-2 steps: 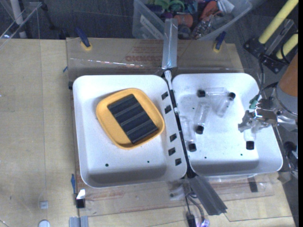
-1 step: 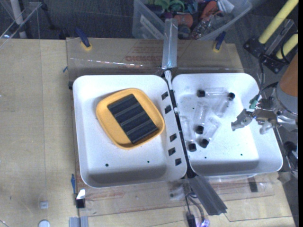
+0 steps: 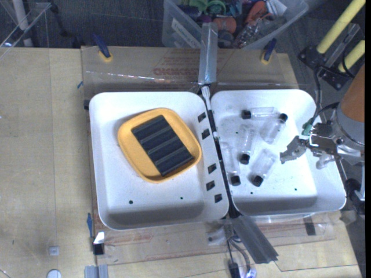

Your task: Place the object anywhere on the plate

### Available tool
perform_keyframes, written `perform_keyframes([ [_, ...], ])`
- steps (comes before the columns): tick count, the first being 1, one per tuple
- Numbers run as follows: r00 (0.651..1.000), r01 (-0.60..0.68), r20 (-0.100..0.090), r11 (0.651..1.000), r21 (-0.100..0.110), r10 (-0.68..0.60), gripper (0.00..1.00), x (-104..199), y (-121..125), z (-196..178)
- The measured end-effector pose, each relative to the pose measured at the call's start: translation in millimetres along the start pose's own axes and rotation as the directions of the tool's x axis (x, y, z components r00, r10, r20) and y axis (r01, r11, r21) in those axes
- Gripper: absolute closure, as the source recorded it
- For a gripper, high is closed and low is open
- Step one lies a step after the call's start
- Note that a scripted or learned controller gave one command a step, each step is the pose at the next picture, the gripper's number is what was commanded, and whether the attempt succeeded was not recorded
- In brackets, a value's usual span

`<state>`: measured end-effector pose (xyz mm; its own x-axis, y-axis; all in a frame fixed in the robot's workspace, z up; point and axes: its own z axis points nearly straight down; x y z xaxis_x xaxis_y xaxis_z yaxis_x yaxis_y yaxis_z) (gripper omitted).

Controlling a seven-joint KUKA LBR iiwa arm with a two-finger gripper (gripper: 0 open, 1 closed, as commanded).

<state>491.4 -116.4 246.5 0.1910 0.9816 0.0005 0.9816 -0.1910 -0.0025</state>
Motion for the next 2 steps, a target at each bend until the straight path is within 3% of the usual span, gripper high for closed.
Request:
perform_keyframes([
  [2, 0.995, -0.098, 0.0, 0.995, 0.004, 0.098, 0.0, 92, -30, 17],
])
